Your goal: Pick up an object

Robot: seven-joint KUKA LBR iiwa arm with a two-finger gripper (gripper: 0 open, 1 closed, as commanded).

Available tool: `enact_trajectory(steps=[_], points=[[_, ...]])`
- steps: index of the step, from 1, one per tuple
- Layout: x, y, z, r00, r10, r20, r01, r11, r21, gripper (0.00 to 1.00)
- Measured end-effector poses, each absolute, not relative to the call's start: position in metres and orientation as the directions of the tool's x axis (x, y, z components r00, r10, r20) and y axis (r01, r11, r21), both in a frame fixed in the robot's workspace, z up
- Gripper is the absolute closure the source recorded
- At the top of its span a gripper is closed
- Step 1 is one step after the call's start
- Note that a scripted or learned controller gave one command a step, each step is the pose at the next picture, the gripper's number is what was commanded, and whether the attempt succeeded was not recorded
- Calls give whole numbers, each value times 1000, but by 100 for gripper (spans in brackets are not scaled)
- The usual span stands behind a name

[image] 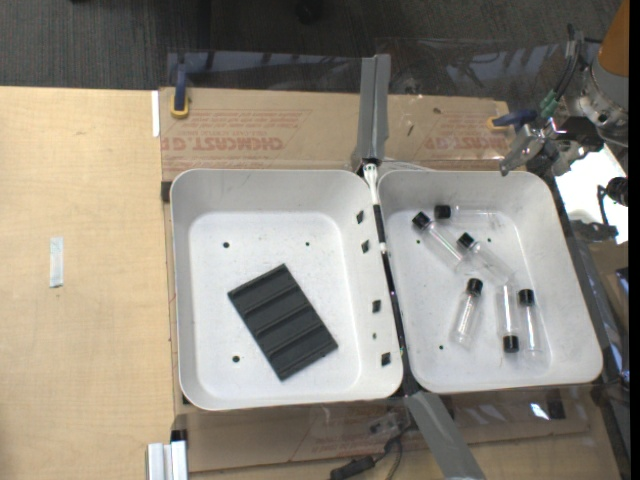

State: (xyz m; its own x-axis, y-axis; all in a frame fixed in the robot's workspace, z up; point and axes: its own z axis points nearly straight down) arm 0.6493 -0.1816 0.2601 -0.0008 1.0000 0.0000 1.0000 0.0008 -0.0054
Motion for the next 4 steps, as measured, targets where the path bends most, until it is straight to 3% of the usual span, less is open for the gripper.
enact_trajectory(steps=[1, 2, 3, 4], points=[[640, -207, 118, -96, 995, 1, 995, 96, -3, 0], [585, -169, 89, -98, 995, 2, 995, 98, -4, 0], [584, -171, 96, -93, 996, 2, 996, 93, -7, 100], [584, -171, 96, -94, 996, 2, 996, 94, -7, 0]])
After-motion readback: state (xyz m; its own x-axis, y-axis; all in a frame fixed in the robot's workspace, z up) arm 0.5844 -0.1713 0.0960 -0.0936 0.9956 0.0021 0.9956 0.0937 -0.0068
